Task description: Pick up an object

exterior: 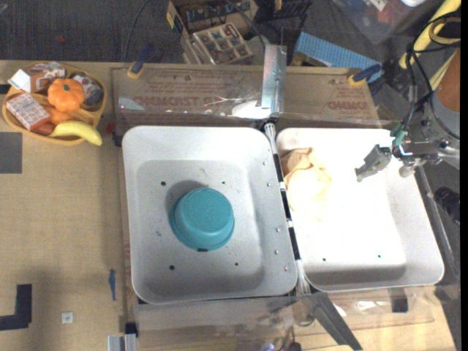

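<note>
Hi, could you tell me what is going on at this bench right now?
A robot arm reaches in from the right, and its gripper hangs above the right bin, with nothing seen between its fingers. A pale, crumpled cloth-like thing lies at that bin's left side, apart from the gripper. A teal bowl sits upside down in the middle of the left bin. Off to the left, a basket holds a banana and a small pumpkin. Nothing has been picked up yet.

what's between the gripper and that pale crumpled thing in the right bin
Nothing visible. The gripper is over the right bin, and the pale crumpled object lies to its left by the bin's left wall, with bare white floor between. The teal bowl sits in the left bin.
</note>
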